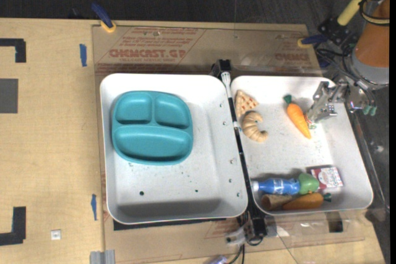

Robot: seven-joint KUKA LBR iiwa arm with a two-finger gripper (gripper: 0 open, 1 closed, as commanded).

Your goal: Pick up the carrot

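Lying in the upper part of the right-hand shallow white bin [352, 151], the small orange toy carrot with a green top [297, 117] points its green end toward the far wall and its tip toward the near side. Just to its right sits the metal two-finger hand [317, 113] of the grey arm with the orange band [373, 40], lowered into the bin near the carrot's tip; whether its fingers are spread or closed I cannot tell, and the carrot is not seen between them.

Left of the carrot, near the divider between the bins, lie a tan waffle-patterned toy slice [245, 101] and, just below it, a beige toy croissant [253, 125]. Along the near wall of the same bin are a blue-and-white plastic bottle on its side [277, 185], a round green toy [308, 183] touching its right end, a small red-and-white carton [328, 177], and a long brown-orange toy piece [296, 201] beneath them.

The left-hand white bin [167, 195] holds a teal plastic plate with three compartments [152, 127] in its upper left. Both bins rest on a tan cardboard-covered table [49, 151].
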